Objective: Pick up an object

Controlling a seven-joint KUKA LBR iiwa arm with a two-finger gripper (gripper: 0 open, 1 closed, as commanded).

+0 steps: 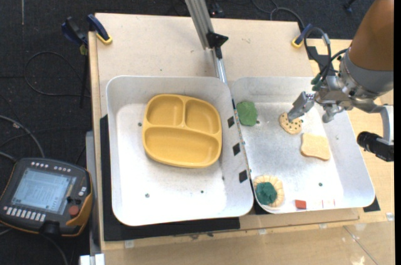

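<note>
Bins sit side by side on the tabletop [156, 44], one on the left [125, 195] and one on the right [351, 195]. The left bin holds a yellow tray [183, 130] with three parts. It lies flat in the middle of that bin.

The right bin holds a few small toys. A green lump [247, 113] sits near the upper left corner of that bin. A round cookie [290, 124] with dark dots lies in the upper middle. A tan piece of toast [315, 147] lies just below and to the right of the cookie. A round thing with a blue-green middle [268, 190] rests at the lower left edge of the bin. A little red block [301, 203] lies near the bottom edge.

The arm [374, 38] comes in from the upper right of the frame. Its tool [312, 108] hangs over the upper part of the right bin. The tool is spread open, with one finger [297, 108] right above the cookie and the other finger off to the right. Nothing is between the fingers.

A grey hand controller [44, 195] with a screen lies on the floor at the lower left of the frame.
</note>
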